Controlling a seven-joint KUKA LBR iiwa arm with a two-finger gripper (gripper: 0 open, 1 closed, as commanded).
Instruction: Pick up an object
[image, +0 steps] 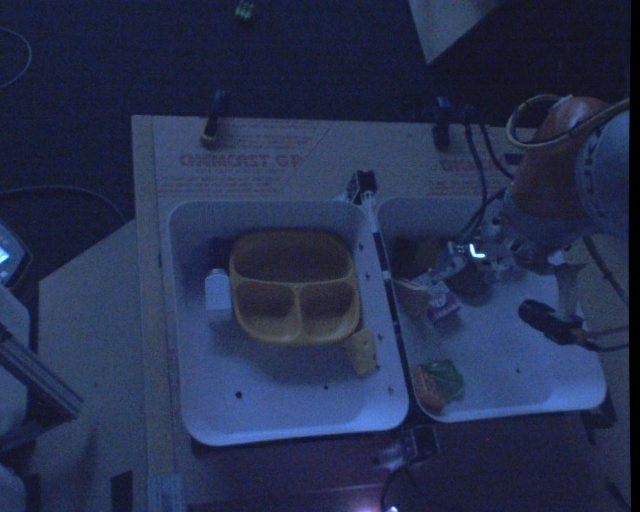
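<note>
Dim scene. Pincer (462, 262) low over right bin (540, 385), near its left wall, just above a small carton (441, 302); grip state impossible to tell. Yellow divided tray (295, 285) lying in left bin (250, 410).

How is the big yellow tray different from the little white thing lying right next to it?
The yellow tray is far larger than the small white bottle. The tray is yellow with three open compartments; the bottle is a plain white closed shape. The tray sits mid-bin; the bottle lies at its left edge, near the wall. Both rest in the left bin.
</note>
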